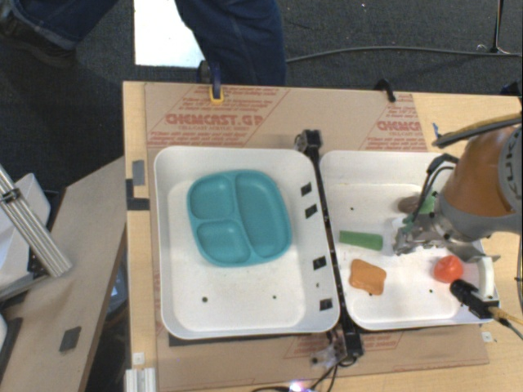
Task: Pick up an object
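We see the two-finger gripper point(406, 240) low in the right-hand shallow white bin point(368, 170), and we cannot tell how it is set from this angle. Just to its left, nearly touching, lies the flat green rectangular block point(360, 239), its long axis running left to right, pointing toward the claw. Below and left sits the lumpy orange piece point(368, 276); to the lower right, the small red rounded object point(447, 269). We judge the green block the likeliest pick. Farther left, the other white bin point(176, 300) holds a teal plastic divided plate point(239, 217).
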You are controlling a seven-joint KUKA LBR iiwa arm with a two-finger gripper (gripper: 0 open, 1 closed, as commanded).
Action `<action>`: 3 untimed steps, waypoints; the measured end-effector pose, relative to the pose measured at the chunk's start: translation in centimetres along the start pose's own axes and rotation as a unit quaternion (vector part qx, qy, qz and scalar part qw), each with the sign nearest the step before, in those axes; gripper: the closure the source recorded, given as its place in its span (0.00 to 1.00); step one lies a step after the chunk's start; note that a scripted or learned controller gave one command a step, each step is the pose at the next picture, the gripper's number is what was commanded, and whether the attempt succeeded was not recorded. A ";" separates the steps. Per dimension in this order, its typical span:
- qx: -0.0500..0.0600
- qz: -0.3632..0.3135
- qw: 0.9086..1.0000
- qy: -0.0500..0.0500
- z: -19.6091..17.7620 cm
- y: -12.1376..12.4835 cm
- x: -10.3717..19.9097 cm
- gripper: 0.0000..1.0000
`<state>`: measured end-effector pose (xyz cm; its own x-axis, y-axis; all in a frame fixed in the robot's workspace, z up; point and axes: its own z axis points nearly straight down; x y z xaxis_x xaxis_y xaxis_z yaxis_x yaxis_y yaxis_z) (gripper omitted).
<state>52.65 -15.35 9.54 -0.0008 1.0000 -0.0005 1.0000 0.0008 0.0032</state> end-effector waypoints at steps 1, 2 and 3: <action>-0.001 -0.001 1.000 0.000 -4.3 0.3 -0.3 1.00; -0.001 -0.001 1.000 -0.001 -9.1 -0.3 -0.7 1.00; -0.003 -0.002 1.000 -0.001 -15.2 -0.6 -1.4 1.00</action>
<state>52.01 -16.73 24.71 -0.0041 1.0000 -0.0029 1.0000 0.0041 0.0084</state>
